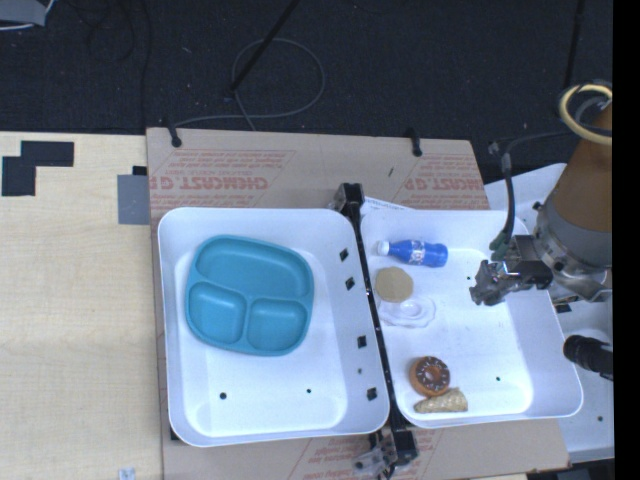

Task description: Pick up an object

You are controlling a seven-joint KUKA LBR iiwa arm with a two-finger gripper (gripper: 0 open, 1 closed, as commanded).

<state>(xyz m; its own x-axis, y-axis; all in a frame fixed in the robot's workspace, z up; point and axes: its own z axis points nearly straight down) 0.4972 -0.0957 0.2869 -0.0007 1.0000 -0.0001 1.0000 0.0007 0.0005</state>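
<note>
The blue bottle [417, 253] lies on its side at the far end of the right bin [520, 368], with a tan round disc [393, 285] just beside it and a clear lid-like piece [408, 312] next to that. Nearer the front rim sit a chocolate doughnut [431, 374] and a pale wedge [441, 402] (the two touch). The gripper [487, 288] hovers over the bin's right side, apart from all of them; a teal divided plate [249, 295] rests in the left bin [200, 408].
</note>
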